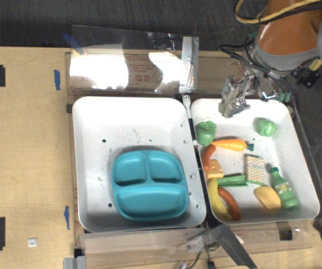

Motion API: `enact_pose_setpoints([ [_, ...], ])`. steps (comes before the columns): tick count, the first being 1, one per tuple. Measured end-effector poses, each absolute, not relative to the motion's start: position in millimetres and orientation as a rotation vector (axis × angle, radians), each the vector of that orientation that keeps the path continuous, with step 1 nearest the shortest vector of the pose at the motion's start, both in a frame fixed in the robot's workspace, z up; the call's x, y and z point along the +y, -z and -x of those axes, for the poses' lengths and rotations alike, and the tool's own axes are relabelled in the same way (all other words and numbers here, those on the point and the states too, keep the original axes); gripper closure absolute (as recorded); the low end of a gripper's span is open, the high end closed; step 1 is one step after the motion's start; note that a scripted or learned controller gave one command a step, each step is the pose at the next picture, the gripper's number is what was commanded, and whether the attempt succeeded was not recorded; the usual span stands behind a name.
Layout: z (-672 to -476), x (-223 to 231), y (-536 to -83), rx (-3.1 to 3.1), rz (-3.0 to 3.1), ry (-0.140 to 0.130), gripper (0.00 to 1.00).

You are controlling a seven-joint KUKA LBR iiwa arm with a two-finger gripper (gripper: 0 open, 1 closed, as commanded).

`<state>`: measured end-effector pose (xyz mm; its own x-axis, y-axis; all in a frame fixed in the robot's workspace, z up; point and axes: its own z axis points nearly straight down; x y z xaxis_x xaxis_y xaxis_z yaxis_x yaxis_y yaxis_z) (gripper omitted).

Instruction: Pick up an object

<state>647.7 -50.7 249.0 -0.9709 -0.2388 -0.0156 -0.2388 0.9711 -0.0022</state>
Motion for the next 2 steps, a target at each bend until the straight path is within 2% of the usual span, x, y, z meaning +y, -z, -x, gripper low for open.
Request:
enact_pose_setpoints([
  [1, -668.2, -18, -246, 3.070, 0.618, 0.001, 1.00],
  [2, -668.5, -50, -300, 3.006, 0.868, 0.004, 1.00],
])
